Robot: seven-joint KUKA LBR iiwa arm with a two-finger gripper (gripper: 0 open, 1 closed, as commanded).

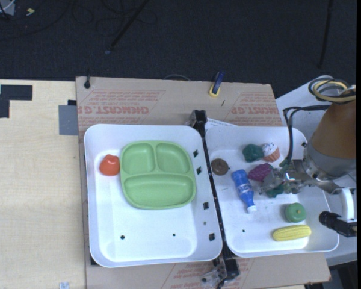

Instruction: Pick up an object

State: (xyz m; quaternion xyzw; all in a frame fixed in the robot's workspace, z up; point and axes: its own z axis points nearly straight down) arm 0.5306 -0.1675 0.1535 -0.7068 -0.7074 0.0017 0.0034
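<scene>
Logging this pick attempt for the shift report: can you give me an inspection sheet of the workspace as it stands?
Surface: two white bins, left bin and right bin, on cardboard.
Job's things: in right bin, blue bottle, corn cob, green round toy, brown disc, dark green toy, cupcake toy, purple toy.
Clutter: green divided plate and orange cup in left bin.
Grippers: hand low in right bin beside purple toy; grasp unclear.
Cables: yellow coil top right; black cables on dark floor.
Surroundings: wooden bench at left.
</scene>
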